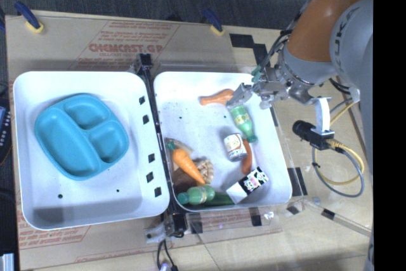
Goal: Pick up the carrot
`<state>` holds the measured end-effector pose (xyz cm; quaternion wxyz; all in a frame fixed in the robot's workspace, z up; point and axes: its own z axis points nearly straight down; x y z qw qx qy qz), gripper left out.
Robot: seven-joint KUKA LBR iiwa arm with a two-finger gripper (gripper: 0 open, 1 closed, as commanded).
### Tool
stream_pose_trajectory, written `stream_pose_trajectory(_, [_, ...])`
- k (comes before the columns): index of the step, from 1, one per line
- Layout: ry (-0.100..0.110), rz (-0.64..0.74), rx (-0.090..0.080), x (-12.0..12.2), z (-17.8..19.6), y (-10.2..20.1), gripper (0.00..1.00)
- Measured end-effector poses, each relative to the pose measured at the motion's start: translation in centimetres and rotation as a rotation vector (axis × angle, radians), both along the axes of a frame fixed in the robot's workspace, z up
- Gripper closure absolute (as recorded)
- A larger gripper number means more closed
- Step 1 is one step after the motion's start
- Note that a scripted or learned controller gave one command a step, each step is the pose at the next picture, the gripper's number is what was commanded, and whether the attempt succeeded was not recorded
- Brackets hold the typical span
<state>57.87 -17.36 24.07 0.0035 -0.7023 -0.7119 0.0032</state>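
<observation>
In right bin (273, 136), carrot (185, 163) lies near the front-left corner, wedged among clutter. Gripper (244, 93) sits at the back edge by a green bottle (242, 121), well apart from the carrot; can't tell its state, nothing visibly held. Approach prob needs repositioning.

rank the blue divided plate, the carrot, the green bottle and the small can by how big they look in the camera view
1. blue divided plate, largest by far
2. carrot
3. green bottle, close to the carrot, so that order is unsure
4. small can, smallest
</observation>
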Motion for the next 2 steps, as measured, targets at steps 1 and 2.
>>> stream_pose_trajectory(1, [-0.009,-0.004,0.001,-2.3,-14.8,6.7,0.00])
stream_pose_trajectory(2, [-0.004,-0.266,-0.001,-6.6,-14.9,6.4,0.00])
